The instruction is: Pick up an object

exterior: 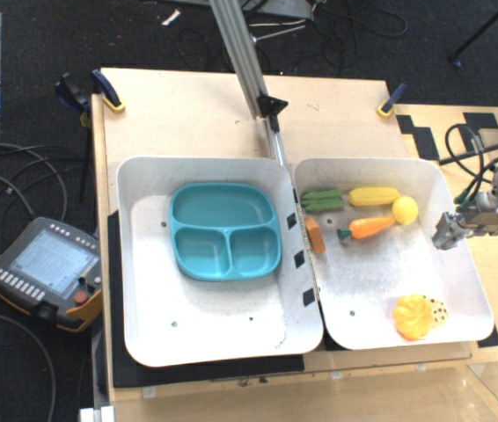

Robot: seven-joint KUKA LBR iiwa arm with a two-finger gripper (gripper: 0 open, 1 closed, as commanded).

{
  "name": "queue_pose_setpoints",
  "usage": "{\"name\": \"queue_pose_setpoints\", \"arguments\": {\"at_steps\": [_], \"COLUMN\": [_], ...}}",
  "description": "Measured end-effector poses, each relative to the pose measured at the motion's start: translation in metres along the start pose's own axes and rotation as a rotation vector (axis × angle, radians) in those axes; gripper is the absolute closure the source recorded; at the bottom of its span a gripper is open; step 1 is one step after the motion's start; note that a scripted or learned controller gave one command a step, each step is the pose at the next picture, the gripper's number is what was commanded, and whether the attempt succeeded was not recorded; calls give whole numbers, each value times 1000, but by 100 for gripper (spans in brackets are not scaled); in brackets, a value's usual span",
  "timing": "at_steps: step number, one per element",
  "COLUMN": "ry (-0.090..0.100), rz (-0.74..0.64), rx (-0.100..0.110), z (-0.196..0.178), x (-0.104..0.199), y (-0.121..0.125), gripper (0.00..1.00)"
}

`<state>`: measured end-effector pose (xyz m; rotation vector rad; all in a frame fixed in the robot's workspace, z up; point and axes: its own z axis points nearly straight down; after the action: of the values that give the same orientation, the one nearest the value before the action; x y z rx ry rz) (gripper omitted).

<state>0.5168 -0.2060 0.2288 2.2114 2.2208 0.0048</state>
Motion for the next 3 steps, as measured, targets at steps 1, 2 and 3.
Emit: {"name": "queue_pose_setpoints", "arguments": {"at_steps": [1, 2, 3], "ry": [2, 5, 6], "rz": [1, -3, -4], "rx": [8, 9, 8], "z": [9, 17, 8], "x": [0, 51, 107], "y": [0, 2, -3], "gripper": [100, 100, 100]}}
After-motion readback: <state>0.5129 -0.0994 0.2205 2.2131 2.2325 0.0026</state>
